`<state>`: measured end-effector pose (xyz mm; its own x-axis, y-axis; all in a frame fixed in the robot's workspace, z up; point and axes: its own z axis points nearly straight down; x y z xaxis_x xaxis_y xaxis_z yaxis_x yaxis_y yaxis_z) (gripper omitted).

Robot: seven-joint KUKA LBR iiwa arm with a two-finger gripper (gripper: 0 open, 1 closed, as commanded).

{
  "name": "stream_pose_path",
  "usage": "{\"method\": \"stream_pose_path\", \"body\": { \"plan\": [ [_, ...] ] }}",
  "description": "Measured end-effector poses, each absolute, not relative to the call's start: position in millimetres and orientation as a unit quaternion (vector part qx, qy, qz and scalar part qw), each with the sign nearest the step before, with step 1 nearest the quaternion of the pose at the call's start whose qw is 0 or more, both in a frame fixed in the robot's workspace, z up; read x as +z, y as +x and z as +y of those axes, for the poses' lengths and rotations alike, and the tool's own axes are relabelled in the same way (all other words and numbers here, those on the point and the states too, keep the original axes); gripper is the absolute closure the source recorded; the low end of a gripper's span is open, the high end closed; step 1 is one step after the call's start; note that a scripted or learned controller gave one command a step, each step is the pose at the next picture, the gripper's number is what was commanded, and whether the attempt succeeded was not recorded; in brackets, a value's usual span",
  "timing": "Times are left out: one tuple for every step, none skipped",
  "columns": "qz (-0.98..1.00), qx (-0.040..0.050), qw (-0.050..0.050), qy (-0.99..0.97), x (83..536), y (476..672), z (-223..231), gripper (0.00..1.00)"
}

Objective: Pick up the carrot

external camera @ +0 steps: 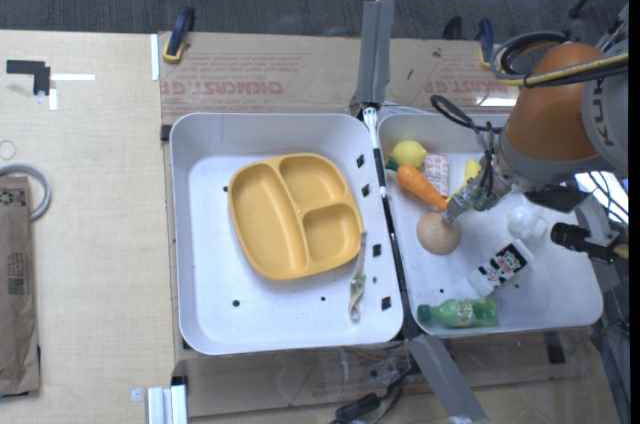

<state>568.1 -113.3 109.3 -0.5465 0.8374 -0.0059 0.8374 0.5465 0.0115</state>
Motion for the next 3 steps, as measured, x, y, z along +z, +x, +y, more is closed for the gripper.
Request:
{"method": "stream_pose_path", "body": {
  "plan": [
    [0.866,0.0004,0.002,0.5,92.9,578.9,-122.3,1.0],
    [0.866,0.0001,0.001,0.5,92.4,578.5,-122.3,0.0],
    [0.865,0.0002,0.002,0.501,101.8,578.9,-123.1,1.0]
  ]
}}
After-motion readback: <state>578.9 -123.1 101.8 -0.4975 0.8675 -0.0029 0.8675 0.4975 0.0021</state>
